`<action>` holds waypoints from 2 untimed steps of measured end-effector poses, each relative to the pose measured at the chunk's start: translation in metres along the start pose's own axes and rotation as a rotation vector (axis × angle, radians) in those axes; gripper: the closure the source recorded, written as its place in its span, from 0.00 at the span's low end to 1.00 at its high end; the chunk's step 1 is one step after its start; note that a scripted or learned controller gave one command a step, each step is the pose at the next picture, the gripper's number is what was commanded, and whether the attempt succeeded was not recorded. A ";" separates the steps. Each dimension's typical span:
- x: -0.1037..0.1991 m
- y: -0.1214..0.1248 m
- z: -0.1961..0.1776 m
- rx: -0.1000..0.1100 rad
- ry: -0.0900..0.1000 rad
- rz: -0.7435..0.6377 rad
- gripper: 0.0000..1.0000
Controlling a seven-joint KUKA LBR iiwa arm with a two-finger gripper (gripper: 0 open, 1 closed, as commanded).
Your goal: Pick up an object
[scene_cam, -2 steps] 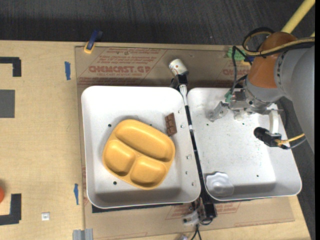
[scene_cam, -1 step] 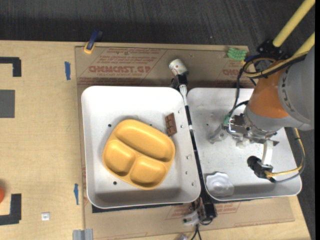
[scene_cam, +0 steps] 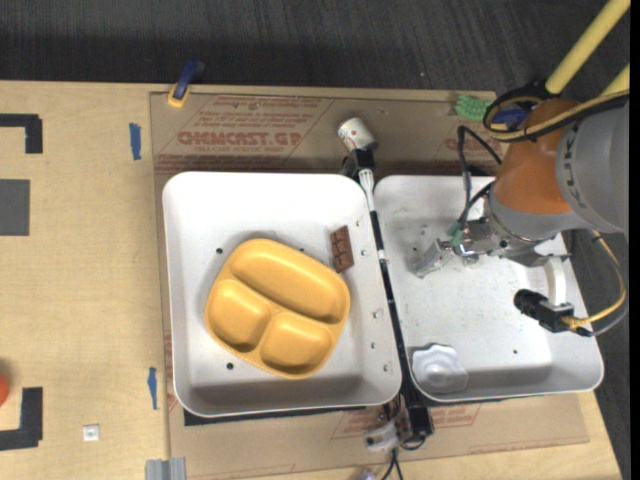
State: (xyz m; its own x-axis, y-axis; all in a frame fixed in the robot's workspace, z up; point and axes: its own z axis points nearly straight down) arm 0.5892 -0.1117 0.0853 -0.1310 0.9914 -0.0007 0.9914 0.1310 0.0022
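Red print runs along the far edge of the cardboard sheet [scene_cam: 250, 133] under the bins. The larger line seems to read "CHEMCAST" followed by a few more letters that blur. A smaller line above it is too faint to read.

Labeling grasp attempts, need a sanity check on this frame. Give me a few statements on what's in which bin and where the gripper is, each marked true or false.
1. The yellow divided plate lies in the left bin. True.
2. A small brown block lies in the right bin. False: it is in the left bin, beside the plate's upper right edge.
3. The gripper is over the right bin. True.
4. The gripper holds the yellow plate. False: the plate rests in the other bin, apart from the gripper.
5. A clear, pale object sits near the front left corner of the right bin. True.
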 end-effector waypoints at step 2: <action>-0.002 -0.026 0.000 0.000 0.000 0.341 0.00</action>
State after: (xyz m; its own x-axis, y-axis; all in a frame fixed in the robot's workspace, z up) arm 0.5639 -0.1168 0.0853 0.2084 0.9780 0.0001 0.9780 -0.2084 0.0019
